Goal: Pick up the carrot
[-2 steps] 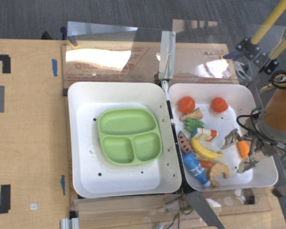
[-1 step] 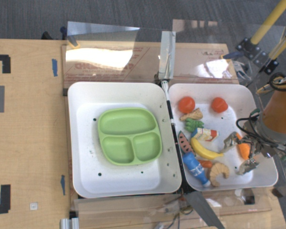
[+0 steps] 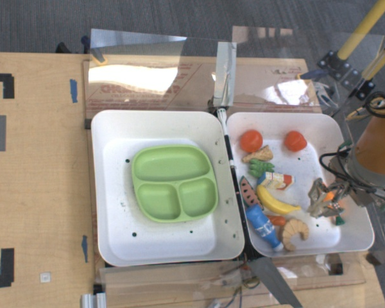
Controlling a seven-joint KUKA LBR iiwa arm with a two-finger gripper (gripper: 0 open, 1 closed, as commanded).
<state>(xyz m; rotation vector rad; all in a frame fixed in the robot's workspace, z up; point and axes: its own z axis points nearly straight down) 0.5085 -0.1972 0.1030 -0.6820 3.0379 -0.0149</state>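
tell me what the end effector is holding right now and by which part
A small orange carrot with a green top sits at the end effector in the right white bin, but whether it is gripped cannot be told.

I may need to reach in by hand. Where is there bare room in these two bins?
Left bin: bare floor all round the green plate. Right bin: crowded along its left side around the banana; free strip between the tomatoes, and some beside the gripper.

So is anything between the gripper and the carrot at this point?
Nothing visible. The gripper is already down at the carrot, near the right side of the right bin. The banana and croissant lie further left, apart from it.
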